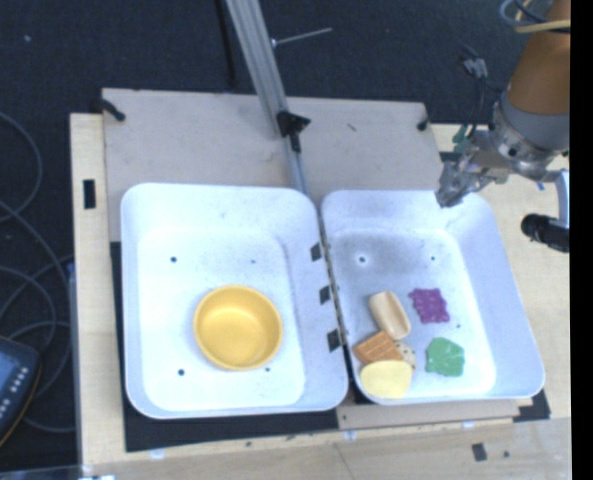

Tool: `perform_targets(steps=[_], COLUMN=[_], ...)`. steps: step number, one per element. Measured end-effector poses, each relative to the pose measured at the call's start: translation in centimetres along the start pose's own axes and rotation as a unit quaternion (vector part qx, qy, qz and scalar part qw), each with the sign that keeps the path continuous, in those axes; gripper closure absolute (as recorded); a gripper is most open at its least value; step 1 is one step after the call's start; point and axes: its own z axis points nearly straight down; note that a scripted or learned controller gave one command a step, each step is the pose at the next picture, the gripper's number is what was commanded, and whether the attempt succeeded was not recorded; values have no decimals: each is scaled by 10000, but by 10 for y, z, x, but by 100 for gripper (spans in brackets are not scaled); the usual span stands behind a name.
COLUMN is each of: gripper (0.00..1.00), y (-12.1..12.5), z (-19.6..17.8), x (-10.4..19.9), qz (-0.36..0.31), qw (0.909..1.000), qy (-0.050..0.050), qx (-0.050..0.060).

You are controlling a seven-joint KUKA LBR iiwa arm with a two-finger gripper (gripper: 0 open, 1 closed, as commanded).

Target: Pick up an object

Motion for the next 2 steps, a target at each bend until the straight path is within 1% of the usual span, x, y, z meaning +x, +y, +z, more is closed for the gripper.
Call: perform_targets(steps=[1, 2], gripper=[100, 100], y=[-5, -7], z=[4, -4], x=[62, 115], qz=[-7, -12], qw=[10000, 10000], qy=[4, 12], qx=[0, -3])
